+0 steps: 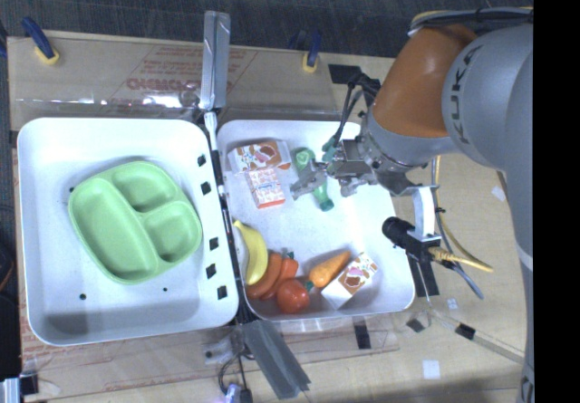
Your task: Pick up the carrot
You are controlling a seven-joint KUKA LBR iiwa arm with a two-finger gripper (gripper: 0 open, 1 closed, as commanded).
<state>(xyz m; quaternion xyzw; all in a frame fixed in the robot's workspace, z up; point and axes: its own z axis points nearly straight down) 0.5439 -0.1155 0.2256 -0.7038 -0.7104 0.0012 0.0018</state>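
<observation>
From the camera above, you see two white bins side by side on the tabletop point(109, 66). The left bin point(45, 211) holds a green plate point(136, 220) with three parts. The right bin point(381, 256) holds the food. The carrot point(328, 268) lies near the front edge of the right bin, tilted. A small white carton point(353, 281) touches it on the right, and a red tomato point(292, 296) sits just beside it on the left. A yellow banana point(254, 252) lies by the wall between the bins. A snack pack point(261, 173) lies at the back of the right bin.

The hand point(324, 177) hangs over the back part of the right bin, by a small green thing point(323, 197), well apart from the carrot. You cannot tell if the hand is open or closed.
</observation>
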